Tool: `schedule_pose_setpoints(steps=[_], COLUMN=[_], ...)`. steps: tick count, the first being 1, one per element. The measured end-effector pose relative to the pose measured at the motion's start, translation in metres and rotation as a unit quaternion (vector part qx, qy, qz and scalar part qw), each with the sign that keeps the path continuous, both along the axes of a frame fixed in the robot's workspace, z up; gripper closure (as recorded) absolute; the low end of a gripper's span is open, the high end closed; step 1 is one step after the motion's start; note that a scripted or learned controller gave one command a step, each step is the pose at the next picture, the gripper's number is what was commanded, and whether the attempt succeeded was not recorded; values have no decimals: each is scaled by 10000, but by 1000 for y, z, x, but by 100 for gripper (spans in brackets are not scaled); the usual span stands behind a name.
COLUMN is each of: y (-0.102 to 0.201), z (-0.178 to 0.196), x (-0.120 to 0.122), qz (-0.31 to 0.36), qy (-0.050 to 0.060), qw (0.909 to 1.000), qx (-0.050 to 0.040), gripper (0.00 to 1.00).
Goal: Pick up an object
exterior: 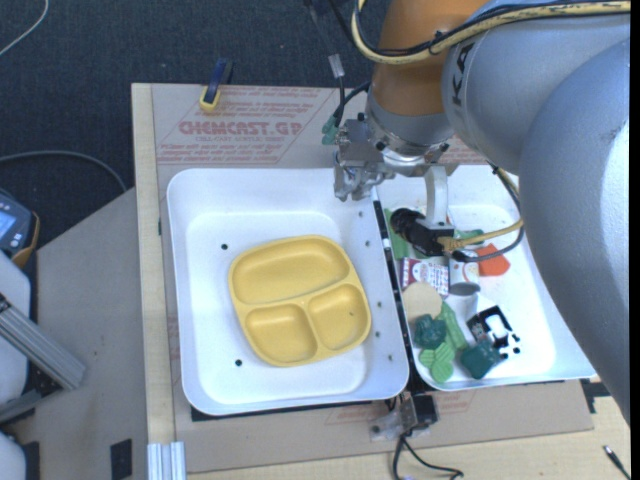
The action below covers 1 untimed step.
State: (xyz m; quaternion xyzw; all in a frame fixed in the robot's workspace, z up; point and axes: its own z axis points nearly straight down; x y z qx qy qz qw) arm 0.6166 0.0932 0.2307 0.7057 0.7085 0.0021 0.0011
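Note:
A yellow three-compartment tray lies flat in the middle of the left bin. The right bin holds several small things: a green toy, a darker green piece, an orange piece, a red and white card, a cream disc and a black and white clip. My gripper hangs over the back end of the wall between the two bins, behind and to the right of the yellow tray. Nothing is seen in it.
A blue and yellow clamp sits on the cardboard sheet behind the bins. The grey arm covers the back and right of the right bin. A small grey cylinder stands among the right bin's things.

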Motion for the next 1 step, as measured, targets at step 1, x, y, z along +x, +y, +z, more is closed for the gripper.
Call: schedule_pose_setpoints(steps=[1], y=[-18], z=[1], x=[2], qz=[-29], qy=[6], qw=[10000], qx=[-14], gripper=[100])
